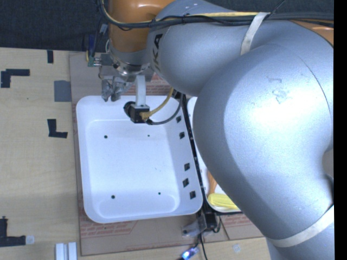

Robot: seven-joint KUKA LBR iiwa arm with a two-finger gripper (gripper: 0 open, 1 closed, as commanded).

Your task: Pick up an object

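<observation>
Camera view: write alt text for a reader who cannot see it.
A large grey arm with an orange band reaches from the right across two white bins, its gripper hovering over the far edge of the left bin. A yellow object peeks out below the arm in the right bin.

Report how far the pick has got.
Done: the arm has reached across from the right, and its pincer sits at the far rim of the left bin. In hand: nothing can be seen between its fingers. Left: the whole grasp and lift. The one candidate in sight is a yellow object in the right bin, mostly hidden under the arm.
</observation>
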